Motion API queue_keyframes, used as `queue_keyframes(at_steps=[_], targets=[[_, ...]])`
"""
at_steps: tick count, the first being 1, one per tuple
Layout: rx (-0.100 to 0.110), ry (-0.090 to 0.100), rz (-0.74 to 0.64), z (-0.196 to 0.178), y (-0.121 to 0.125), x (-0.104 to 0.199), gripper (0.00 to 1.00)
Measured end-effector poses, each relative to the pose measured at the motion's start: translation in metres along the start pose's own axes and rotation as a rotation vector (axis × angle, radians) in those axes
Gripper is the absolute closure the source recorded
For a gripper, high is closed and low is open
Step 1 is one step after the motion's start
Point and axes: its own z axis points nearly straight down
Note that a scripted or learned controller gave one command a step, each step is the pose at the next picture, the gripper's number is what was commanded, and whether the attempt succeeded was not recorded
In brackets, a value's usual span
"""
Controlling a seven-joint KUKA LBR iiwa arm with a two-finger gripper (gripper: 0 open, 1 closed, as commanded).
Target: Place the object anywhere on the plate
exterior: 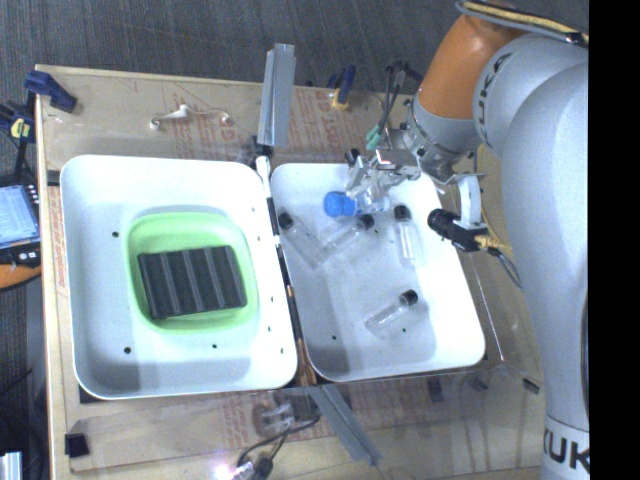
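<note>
You see the arm point(520, 118) reaching in from the right, its orange band above the wrist, with the gripper point(368, 178) low over the far edge of the right bin point(455, 343). The metal parts at its tip are cluttered and glinting, so you cannot tell how the jaws stand, and nothing can be confirmed between them.

Just below the gripper lies a small blue object point(338, 205), rounded like a cap, near the far left of the right bin; whether the gripper touches it cannot be told. Around it lie several clear vials with dark caps: one slanted vial point(330, 236) just beside the blue object, one upright-lying vial point(404, 236) toward the bin's right, and one vial point(392, 310) nearer the front, well apart from the others.

In the left bin point(85, 268) sits the green plate point(190, 230), roughly centred. A dark ribbed block point(190, 280) lies on it, covering most of its flat.

The two bins stand side by side, touching along a shared rim, on the brown surface point(150, 93). Blue clamps point(48, 90) grip the surface's far edge.
</note>
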Motion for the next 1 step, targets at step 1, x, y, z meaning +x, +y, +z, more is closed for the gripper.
queue_keyframes(at_steps=[1], targets=[[0.000, 0.000, 0.000, -0.0001, 0.0000, -0.0001, 0.00]])
